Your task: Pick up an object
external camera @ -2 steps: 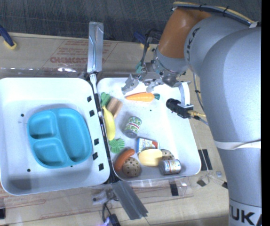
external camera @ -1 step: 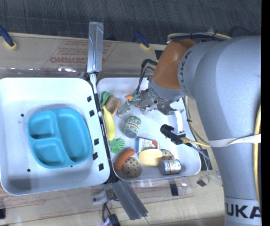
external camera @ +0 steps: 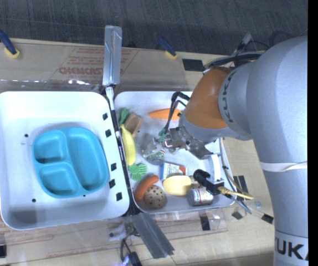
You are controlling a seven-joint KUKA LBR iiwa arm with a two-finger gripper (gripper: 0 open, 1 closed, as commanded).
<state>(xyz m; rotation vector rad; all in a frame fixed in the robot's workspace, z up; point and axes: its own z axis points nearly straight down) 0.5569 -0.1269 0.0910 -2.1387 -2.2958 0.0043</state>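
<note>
Reaching into the right bin (external camera: 148, 100), gripper (external camera: 167, 140) sits low among clutter, near the banana (external camera: 128, 144) along the divider; finger state: cannot tell. Objects crowd this 1 bin, so candidates lie close together. Left bin (external camera: 9, 126) carries a blue divided tray (external camera: 70, 160), apparently the drop side.
</note>
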